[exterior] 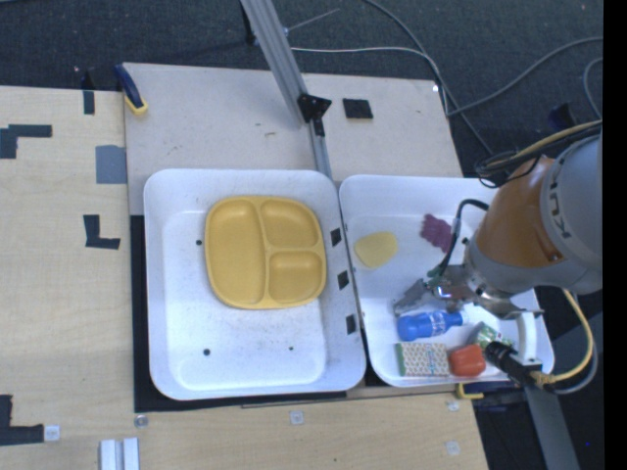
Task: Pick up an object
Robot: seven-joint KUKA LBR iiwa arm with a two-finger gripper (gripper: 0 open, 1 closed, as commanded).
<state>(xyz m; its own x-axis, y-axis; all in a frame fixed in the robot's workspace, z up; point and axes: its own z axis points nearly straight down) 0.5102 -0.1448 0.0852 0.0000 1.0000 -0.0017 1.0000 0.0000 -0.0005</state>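
- Your gripper (419, 298) hangs low in the right bin (392, 192), just above a blue bottle (429, 322); I cannot tell its state.
- Nearby: yellow disc (376, 249), purple piece (437, 230), card (423, 359), red piece (466, 361).
- A yellow tray (265, 252) lies in the left bin (176, 262).

Small blue bottle (429, 322) on its side in right bin (392, 192).

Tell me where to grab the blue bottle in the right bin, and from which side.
Grip the blue bottle across the middle of its body, coming straight down from above. It lies on its side, long axis roughly left-right, so fingers should close across its narrow width. The gripper hangs just above it; the patterned packet lies close below.
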